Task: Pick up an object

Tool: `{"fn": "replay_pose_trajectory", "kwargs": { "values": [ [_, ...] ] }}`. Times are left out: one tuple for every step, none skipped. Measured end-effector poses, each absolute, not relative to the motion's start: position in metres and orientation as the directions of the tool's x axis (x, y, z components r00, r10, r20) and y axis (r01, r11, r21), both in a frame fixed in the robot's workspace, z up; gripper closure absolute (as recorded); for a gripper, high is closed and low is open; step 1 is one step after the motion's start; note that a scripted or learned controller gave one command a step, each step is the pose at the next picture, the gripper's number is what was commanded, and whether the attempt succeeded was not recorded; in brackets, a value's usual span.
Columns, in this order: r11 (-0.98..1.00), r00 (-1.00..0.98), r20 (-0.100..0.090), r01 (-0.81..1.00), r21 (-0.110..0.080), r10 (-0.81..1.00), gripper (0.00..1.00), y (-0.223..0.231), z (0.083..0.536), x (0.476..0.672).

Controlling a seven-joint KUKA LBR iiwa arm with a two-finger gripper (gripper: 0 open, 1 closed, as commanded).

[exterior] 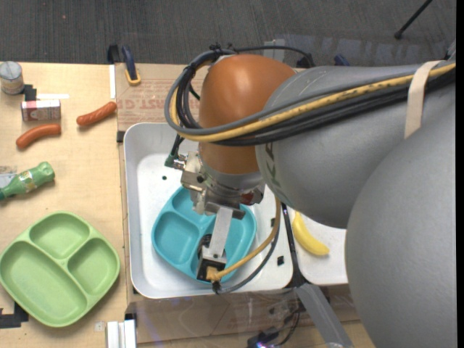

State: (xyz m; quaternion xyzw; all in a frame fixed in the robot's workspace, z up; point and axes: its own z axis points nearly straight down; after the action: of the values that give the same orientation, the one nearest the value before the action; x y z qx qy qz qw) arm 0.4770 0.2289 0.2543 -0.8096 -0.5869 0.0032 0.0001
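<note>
Standing over the pale wooden bench (pixel 80 187), the grey arm (pixel 362 158) comes in from the right edge, its orange band (pixel 243 107) bulging above the wrist. The gripper (pixel 222 198) hangs over the left white bin (pixel 135 194), just above a teal divided plate (pixel 170 234) that lies tilted against the bin's near wall. Whether the jaws are apart or together I cannot tell, as the wrist covers them from above.

A banana (pixel 308 238) lies in the right bin (pixel 330 267), close to its left wall.

Outside the bins, toward the bench's left edge, sit:
- a green divided plate (pixel 58 267) at the near corner
- a green bottle (pixel 27 180) on its side
- two red sausages (pixel 96 114) (pixel 38 135)
- a small box (pixel 40 109)
- a can (pixel 10 77) at the far corner

A sheet of brown cardboard (pixel 152 96) with red lettering lies under the left bin's far edge, with a blue clamp (pixel 129 64) at the bench's far edge. Dark carpet (pixel 217 13) covers the floor beyond.
</note>
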Motion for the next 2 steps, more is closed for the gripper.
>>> {"fn": "replay_pose_trajectory", "kwargs": {
  "values": [
    [0.131,-0.131,-0.003,0.991,-0.001,0.991,1.00,0.145,0.299,0.515],
    [0.130,-0.130,-0.002,0.991,-0.005,0.991,1.00,0.199,0.198,0.477]
  ]
}}
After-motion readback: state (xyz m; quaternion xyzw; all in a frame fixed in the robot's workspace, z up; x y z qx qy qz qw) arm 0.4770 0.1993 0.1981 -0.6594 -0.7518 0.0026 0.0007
